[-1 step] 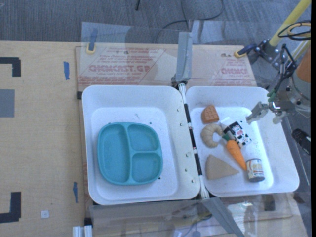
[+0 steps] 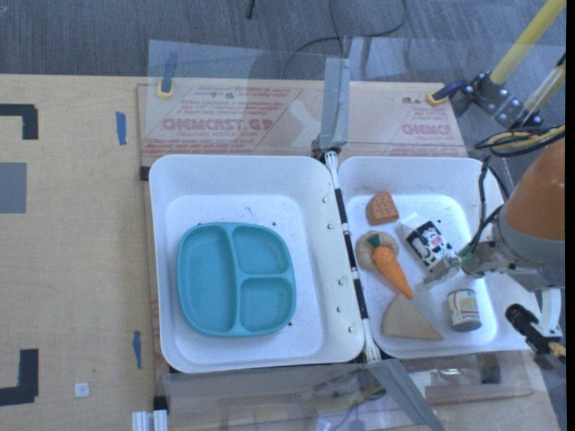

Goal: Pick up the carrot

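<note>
Carrot (image 2: 392,268) lies in right bin (image 2: 467,172), tip pointing down-right, green top touching a round tan piece (image 2: 368,248); tan wedge (image 2: 409,321) just below; small can (image 2: 464,310), milk carton (image 2: 429,243), waffle-like piece (image 2: 382,207) nearby; gripper (image 2: 449,268) beside carton, jaw state cannot be told; teal plate (image 2: 235,278) in left bin (image 2: 171,196).

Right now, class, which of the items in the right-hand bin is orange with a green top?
The carrot, lying lengthwise near the bin's middle, its green end touching a tan round piece. The waffle-like piece, wedge and can lack any green.
</note>
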### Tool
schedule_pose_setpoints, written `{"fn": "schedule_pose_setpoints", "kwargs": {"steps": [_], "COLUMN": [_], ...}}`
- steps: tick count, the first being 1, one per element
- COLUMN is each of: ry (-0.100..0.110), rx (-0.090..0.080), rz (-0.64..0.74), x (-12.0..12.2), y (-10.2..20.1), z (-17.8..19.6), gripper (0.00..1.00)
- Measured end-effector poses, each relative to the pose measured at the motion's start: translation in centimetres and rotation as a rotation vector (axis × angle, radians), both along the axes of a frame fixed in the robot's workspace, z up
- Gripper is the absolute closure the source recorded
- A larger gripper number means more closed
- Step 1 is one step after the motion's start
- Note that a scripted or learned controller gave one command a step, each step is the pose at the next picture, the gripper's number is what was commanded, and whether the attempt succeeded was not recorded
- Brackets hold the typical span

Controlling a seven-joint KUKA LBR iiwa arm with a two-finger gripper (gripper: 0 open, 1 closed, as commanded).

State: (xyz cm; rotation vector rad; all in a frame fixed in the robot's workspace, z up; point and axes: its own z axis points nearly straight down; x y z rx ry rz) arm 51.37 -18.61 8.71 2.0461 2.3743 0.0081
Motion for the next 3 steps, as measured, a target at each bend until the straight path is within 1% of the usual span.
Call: {"fn": "schedule_pose_setpoints", "kwargs": {"steps": [1, 2, 3], "ry": [-0.002, 0.0, 0.0], "rx": [-0.003, -0.003, -0.008], "rz": [0.184, 0.192, 0.461], "x": [-0.4, 4.8, 7.7], "y": [8.6, 7.7, 8.5], "z": [0.1, 0.0, 0.1], "gripper": [0.0, 0.0, 0.0]}}
